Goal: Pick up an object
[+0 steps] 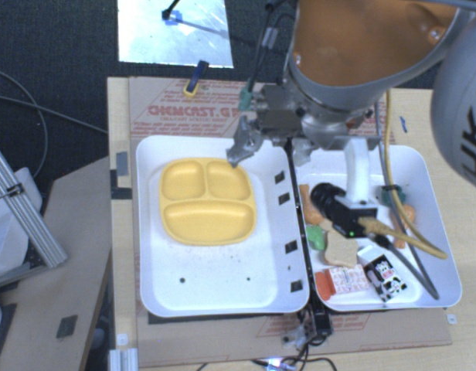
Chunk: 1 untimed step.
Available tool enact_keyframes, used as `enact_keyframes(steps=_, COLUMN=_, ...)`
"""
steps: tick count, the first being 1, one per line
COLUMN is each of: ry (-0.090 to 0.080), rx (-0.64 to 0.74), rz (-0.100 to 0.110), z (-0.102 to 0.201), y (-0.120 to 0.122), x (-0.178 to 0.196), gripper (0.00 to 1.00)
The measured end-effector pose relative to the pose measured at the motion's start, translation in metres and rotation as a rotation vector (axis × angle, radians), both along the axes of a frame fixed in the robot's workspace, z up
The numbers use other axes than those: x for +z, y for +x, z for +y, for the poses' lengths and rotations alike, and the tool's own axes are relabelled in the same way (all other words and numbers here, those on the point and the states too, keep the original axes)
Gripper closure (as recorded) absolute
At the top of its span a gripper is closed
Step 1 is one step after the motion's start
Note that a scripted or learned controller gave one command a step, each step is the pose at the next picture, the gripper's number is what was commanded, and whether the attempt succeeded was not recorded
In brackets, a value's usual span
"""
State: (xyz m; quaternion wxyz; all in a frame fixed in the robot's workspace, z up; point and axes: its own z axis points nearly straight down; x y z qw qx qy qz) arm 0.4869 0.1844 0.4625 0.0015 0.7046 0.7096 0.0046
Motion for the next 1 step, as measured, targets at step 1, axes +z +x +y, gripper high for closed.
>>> enact_keyframes(steps=1, ry=-0.010, rx=0.001, rz=0.023, z=0.0520, y=-0.0030, x=-0.1744, gripper=0.00)
